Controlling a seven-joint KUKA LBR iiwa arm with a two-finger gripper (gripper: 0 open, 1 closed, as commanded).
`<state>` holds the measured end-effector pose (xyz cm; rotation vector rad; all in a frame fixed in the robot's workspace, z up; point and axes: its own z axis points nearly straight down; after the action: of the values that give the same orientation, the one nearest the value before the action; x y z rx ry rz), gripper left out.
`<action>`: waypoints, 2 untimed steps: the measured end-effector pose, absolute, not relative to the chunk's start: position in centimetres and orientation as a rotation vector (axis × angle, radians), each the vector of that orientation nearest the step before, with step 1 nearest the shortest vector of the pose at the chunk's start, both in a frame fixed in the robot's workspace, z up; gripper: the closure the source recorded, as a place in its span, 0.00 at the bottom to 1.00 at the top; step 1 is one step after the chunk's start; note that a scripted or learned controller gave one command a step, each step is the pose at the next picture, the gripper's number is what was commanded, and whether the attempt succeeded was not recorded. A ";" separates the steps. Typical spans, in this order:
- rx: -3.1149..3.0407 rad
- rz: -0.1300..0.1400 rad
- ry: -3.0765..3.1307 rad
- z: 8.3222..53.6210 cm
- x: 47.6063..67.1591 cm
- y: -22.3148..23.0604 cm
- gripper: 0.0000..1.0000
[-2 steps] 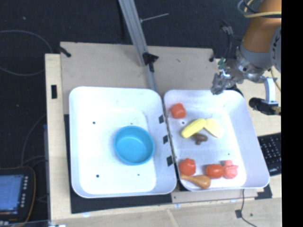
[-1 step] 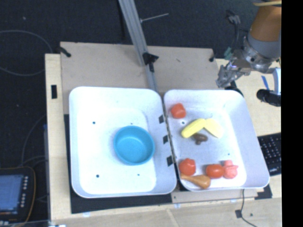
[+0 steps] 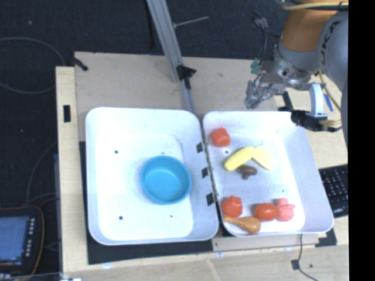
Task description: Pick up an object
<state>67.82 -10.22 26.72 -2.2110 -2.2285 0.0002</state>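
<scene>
Upper right of frame, gripper [image 3: 256,98] is hovering above right bin [image 3: 304,157] rim (finger spacing unclear, can't tell); banana [image 3: 239,158] lying mid-bin.

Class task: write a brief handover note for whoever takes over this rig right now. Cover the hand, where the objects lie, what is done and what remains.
Hand: above the far rim of the right bin, nothing held.
Right bin: banana, small brown piece, red pieces, pink piece, orange drumstick shape.
Left bin: blue bowl.
Done: nothing picked.
Left: pick up one object.
</scene>
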 end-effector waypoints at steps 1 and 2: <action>-2.210 0.000 -2.229 26.8 66.9 -4.3 1.00; -2.208 0.003 -2.229 25.7 66.4 1.8 1.00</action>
<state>66.44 1.83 25.71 -2.2079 -2.2288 0.0030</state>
